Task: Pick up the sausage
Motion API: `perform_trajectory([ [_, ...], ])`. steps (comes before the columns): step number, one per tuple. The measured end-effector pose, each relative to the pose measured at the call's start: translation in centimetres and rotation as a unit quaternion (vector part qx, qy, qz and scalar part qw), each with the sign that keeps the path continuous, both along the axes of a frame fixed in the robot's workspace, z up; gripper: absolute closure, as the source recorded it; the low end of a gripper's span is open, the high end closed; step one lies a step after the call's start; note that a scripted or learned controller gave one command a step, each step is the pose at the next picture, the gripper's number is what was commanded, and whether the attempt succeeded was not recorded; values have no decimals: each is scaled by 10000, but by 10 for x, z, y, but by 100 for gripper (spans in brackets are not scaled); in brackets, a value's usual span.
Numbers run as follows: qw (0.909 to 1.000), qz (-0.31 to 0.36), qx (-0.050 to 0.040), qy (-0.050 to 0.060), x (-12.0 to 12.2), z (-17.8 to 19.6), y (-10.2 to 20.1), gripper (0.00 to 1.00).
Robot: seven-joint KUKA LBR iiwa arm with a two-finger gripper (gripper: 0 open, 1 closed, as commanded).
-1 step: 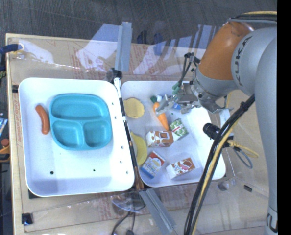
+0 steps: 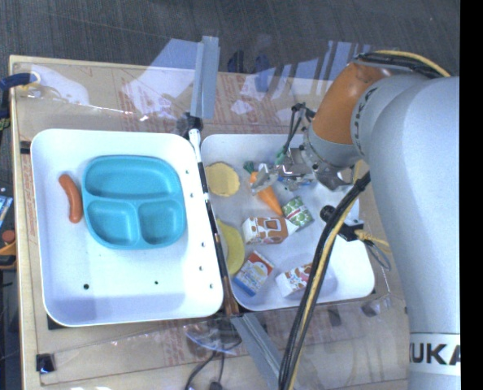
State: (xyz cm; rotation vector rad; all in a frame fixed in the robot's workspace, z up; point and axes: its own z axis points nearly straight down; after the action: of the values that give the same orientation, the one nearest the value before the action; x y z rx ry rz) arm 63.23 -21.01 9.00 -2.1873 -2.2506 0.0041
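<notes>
- I see the sausage [image 2: 71,197] lying in the left bin [image 2: 111,299], just beside the left edge of the blue tray [image 2: 136,199], on the bin floor.
- My tool [image 2: 286,169] sits over the right bin [image 2: 355,279], among the clutter near the carrot [image 2: 270,197]; I cannot tell how it stands, open or closed, and I see nothing in it.
- The tool is well apart from the sausage, so I judge the reach has not begun: I need to lift clear, cross the wall between the 2 bins, and pass over the tray.
- I would come down with the grip across the sausage's short width, since it lies lengthwise along the tray edge, with 1 side close to the tray rim.
- The worktop [image 2: 103,96] is pale board with glare patches; dark carpet [image 2: 79,15] surrounds it, and cables [image 2: 323,250] hang over the right bin.
</notes>
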Motion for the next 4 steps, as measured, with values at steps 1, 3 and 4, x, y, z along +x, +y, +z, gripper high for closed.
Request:
perform_trajectory([
  [1, 10000, 25, 8, 13, 0, 9, 2, 100],
  [3, 9987, -514, -1, -2, -11, 137, 55, 0],
  [4, 10000, -55, 0, 10, -50, 0, 66, 0],
])
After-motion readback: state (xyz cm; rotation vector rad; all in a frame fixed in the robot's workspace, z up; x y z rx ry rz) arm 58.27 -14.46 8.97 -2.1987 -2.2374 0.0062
